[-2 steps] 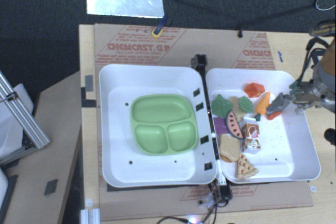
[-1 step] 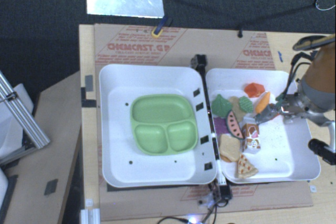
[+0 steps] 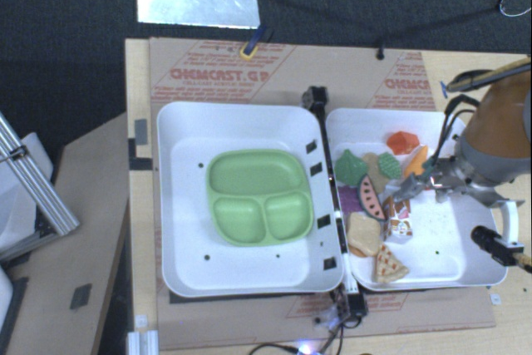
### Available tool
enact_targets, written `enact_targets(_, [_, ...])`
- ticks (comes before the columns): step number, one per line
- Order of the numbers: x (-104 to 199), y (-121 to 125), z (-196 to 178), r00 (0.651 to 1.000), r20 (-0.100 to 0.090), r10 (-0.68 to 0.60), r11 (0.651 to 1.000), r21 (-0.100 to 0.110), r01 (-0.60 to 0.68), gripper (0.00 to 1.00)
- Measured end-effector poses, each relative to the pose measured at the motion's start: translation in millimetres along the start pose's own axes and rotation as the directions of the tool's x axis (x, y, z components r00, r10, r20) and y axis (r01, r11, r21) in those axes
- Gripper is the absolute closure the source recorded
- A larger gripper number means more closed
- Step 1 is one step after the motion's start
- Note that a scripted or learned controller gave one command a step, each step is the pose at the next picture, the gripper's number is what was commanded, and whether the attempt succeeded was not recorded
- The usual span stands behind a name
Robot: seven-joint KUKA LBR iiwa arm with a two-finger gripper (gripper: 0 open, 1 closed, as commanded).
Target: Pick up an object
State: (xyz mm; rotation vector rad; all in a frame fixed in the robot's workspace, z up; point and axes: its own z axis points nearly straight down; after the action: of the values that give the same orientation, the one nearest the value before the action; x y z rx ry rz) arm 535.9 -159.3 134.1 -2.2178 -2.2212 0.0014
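- The toy food lies in the right bin (image 3: 478, 274), bunched toward that bin's left half.
- A pizza slice (image 3: 388, 265) sits nearest the bin's front edge, with a piece of bread (image 3: 362, 234) just beside it on the left.
- A small red-and-white carton (image 3: 400, 224) lies above the pizza slice, and a watermelon slice (image 3: 371, 199) is just left of it.
- Farther back are a dark green leafy piece (image 3: 349, 166), a green ridged piece (image 3: 389, 164), an orange carrot-like piece (image 3: 415, 160) and a red piece (image 3: 403, 141).
- The gripper (image 3: 405, 186) is low over the middle of this pile, close to the carton and the watermelon slice.
- I cannot tell whether anything is grasped; that part is too small and dark.
- The arm (image 3: 499, 137) reaches in from the right, with its orange band above the bin's right side.
- The left bin (image 3: 183, 204) holds a green divided plate (image 3: 256, 196) lying flat near its middle.
- Both bins rest on a brown board (image 3: 224, 66) on the worktop (image 3: 91, 179).
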Motion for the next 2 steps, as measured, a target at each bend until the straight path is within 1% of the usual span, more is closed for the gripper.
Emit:
enact_targets(1, [-1, 5, 26, 1.000, 0.003, -0.004, 1.000, -0.017, 0.004, 0.00])
enact_targets(2, [-1, 8, 15, 1.000, 0.006, -0.003, 1.000, -0.026, 0.003, 1.00])
